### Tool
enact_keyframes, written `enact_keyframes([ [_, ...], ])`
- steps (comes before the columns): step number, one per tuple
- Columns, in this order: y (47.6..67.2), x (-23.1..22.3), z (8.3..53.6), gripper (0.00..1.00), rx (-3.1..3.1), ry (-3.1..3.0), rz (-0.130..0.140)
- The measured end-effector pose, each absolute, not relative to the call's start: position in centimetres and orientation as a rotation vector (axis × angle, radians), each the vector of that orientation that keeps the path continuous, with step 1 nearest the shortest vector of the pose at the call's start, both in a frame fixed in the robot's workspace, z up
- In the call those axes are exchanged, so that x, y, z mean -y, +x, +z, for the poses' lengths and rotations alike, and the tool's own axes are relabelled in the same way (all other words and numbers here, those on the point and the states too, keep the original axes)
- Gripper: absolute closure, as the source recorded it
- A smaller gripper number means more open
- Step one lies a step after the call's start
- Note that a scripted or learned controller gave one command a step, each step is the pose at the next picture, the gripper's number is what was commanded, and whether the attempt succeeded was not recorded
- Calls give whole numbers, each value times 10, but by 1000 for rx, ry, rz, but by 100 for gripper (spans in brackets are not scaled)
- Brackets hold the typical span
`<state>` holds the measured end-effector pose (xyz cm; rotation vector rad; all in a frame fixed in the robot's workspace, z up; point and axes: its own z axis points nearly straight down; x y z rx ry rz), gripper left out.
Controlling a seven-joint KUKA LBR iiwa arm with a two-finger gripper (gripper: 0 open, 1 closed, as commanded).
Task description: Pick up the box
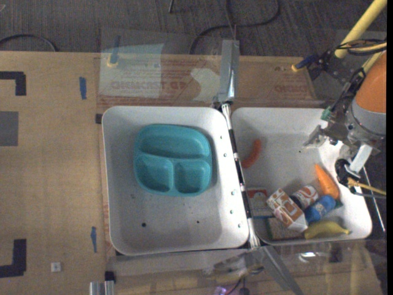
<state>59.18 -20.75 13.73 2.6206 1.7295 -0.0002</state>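
The box [286,208] is a small orange-and-white carton lying on its side near the front of the right bin [276,125]. It is wedged among other items. My gripper [336,143] hangs over the right bin's far right part, above and to the right of the box and well apart from it. The arm's orange band [373,94] shows at the right edge. Nothing is seen held.
Around the box lie a small can [305,195], a blue item [320,211], a banana [325,230], a carrot [327,181] and a flat card [260,203]. A red sausage-shaped item [250,153] rests by the divider. A teal divided plate [174,159] sits in the left bin [120,183].
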Motion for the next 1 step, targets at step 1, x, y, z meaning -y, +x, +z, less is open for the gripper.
enact_keyframes([
  [1,656,145,93,0,-1681,2653,-1],
])
